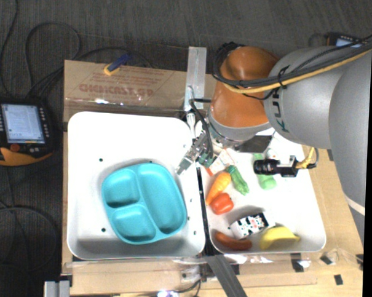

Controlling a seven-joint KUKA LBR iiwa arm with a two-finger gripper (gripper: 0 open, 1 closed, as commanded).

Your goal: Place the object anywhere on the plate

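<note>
While gripper (197,152) hangs over bin divider, fingers unreadable, carrot (218,182) lies just right.

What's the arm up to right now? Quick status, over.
Gripper low over the divider between the bins, grip unclear. Plate sits in left bin, bare. Toy food in right bin. Nothing blocking the plate.

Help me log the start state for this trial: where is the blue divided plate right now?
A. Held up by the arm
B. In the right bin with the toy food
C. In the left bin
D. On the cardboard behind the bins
C: the blue divided plate lies flat in the left bin, while the toy food, such as the carrot, sits in the right bin.
</note>
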